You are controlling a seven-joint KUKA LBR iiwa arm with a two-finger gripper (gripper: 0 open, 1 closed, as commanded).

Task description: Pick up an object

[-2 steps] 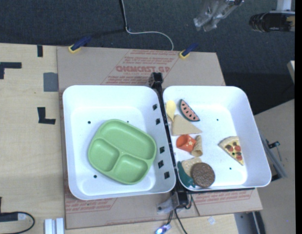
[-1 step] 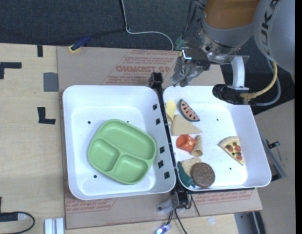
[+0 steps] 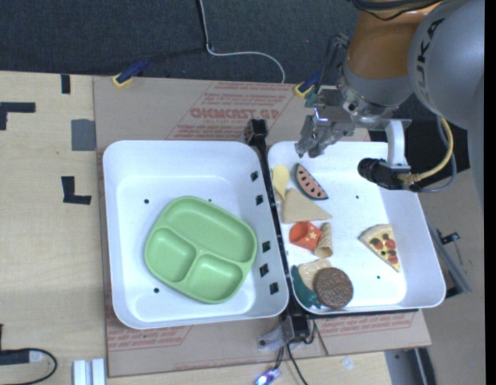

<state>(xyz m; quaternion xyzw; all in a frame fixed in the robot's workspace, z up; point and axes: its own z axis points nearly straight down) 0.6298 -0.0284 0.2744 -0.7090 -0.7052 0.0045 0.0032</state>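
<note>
Dark carpet (image 3: 111, 14) behind a wooden bench (image 3: 39, 215) topped with cardboard (image 3: 175, 103)

You will find the watermelon slice (image 3: 310, 182) lying flat in the right bin (image 3: 408, 295), the pizza slice (image 3: 382, 245) apart, and the cookie (image 3: 333, 286) at the near edge.

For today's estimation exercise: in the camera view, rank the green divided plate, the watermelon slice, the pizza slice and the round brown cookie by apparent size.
1. Green divided plastic plate, clearly largest.
2-4. Round brown cookie, toy pizza slice and toy watermelon slice look too alike to rank.
</note>
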